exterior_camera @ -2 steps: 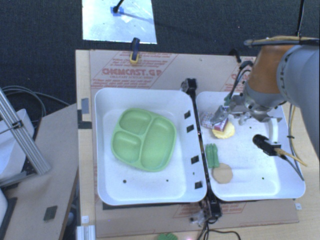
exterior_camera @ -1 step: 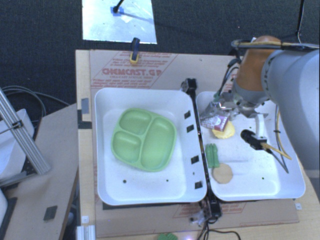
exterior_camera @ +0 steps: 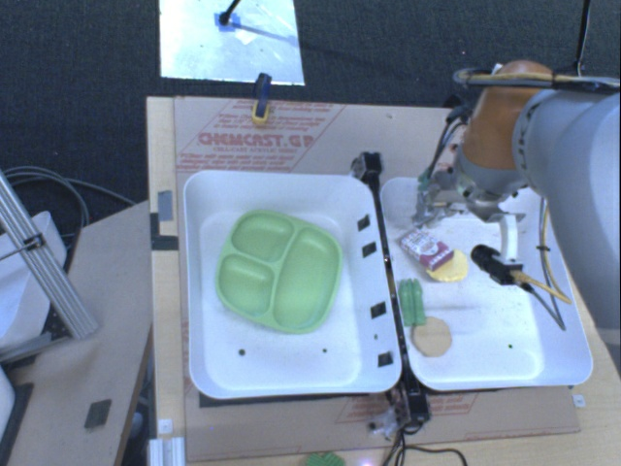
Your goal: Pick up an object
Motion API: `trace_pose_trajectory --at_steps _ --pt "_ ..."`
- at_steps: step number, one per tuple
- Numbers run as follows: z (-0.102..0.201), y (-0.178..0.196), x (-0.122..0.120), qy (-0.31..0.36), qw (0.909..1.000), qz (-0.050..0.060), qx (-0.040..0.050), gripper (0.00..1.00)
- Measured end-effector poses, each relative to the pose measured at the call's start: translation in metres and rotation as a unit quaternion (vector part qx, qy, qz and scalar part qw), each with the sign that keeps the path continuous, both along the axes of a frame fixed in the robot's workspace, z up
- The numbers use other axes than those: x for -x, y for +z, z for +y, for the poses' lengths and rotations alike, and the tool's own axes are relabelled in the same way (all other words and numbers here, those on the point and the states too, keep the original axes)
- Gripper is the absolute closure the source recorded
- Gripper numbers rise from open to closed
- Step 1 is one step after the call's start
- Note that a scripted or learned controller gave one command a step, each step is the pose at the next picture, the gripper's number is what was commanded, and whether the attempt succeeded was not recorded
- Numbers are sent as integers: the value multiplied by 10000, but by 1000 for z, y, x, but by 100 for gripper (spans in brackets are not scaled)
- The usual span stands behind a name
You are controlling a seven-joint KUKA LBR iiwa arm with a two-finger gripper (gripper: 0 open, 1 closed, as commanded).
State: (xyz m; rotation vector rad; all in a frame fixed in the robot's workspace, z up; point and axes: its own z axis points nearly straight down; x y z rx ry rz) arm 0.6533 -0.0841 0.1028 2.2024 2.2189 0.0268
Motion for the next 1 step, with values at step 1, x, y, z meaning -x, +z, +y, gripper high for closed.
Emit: trace_pose_trajectory --at_steps 1 --pt "16 86 82 -35 9999 116 1 100"
